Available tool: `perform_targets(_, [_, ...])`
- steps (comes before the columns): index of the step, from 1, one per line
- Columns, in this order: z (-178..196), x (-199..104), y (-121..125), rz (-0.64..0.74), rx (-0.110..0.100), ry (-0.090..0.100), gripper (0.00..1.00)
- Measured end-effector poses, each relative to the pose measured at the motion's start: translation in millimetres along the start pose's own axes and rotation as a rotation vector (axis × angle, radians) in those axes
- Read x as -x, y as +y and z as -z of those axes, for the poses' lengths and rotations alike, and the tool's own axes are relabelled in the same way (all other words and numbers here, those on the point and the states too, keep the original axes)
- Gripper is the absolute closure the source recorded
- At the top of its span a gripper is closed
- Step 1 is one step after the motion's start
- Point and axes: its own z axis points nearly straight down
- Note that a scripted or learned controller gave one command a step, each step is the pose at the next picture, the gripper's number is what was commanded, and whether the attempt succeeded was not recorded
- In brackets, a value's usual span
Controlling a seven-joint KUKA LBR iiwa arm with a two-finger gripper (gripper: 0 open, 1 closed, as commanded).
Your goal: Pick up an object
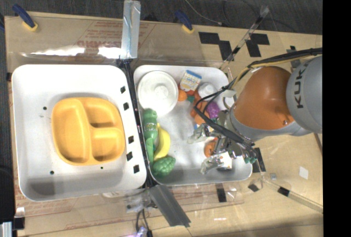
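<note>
Gripper: the gripper (218,160) is hanging low over the right bin's near-right corner; metal parts and cables are crowding it, so I cannot tell how the fingers are standing, and nothing is showing clearly between them.
Beside the gripper: an orange piece (210,148) is lying just to its left, partly hidden – too small to name.
Purple item: a purple thing (211,112) is sitting under the cables, touching an orange thing (197,111) on its left.
Right bin: the right bin (184,173) is holding all the loose objects.
White bowl: a round white bowl (158,88) is sitting in the far-left corner of that bin.
Box: a small blue-and-white box (190,79) is lying just right of the bowl, against the far wall.
Cup: a small white cup (207,89) is resting beside the box.
Greens: a green vegetable (149,131) is lying along the left wall, with a banana (162,142) touching it and a green lump (163,164) at the near end.
Left bin: the left bin (27,137) is holding a yellow tray (88,130) – three compartments, slightly turned.
Arm: the orange band (263,101) is sitting above the wrist, over the right bin's right edge, with the grey link (307,101) running off to the right.
</note>
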Motion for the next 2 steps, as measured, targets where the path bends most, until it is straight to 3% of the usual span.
perform_targets(1, [-19.9, 3.2, -23.9, 0.09, -0.005, -0.008, 0.0])
perform_targets(2, [-19.4, 8.9, -24.1, 0.12, -0.007, -0.011, 0.0])
